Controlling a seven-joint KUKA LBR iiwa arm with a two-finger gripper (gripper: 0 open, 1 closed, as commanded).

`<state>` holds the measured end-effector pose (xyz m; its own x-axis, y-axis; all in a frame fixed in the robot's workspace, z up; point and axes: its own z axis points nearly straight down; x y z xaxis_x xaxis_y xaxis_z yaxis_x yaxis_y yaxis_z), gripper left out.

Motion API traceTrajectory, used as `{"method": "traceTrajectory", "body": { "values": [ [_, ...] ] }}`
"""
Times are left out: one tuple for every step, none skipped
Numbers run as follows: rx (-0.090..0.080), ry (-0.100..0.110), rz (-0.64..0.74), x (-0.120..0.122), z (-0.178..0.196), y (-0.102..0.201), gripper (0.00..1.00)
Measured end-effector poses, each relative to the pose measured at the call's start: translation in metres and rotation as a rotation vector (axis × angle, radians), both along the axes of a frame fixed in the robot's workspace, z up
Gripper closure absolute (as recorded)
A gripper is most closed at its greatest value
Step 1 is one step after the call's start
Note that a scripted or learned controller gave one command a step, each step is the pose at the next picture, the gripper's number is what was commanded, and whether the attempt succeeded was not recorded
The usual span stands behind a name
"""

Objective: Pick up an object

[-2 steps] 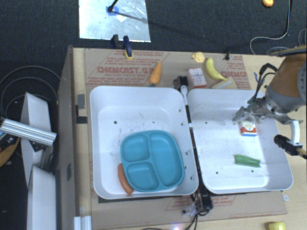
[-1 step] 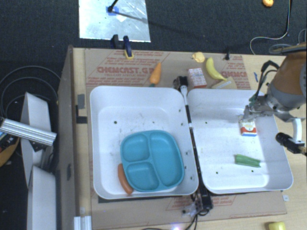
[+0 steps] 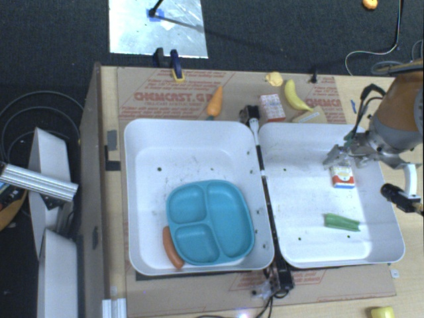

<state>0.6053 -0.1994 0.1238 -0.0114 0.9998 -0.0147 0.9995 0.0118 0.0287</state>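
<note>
One gripper (image 3: 338, 156), its grasp impossible to judge from here, hangs just above the small red-and-white carton (image 3: 342, 177) in the right bin (image 3: 384, 247), so nothing looks lifted yet and the whole pickup remains, with a green pod (image 3: 342, 222) lying nearby.

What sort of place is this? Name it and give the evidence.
Probably a robotics lab's grasping test bench: two white bins side by side on a board, toy food such as a banana and carrot, and loose cables over dark carpet.
</note>
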Motion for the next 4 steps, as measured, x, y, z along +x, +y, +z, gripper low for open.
{"method": "traceTrajectory", "body": {
  "values": [
    [0.000,-0.004,0.002,0.001,0.011,0.000,1.00],
    [-0.001,-0.003,0.003,0.001,0.011,0.000,0.00],
    [0.014,0.028,-0.008,-0.009,-0.007,0.004,0.00],
    [0.012,0.023,-0.005,-0.007,0.005,0.004,1.00]
  ]
}}
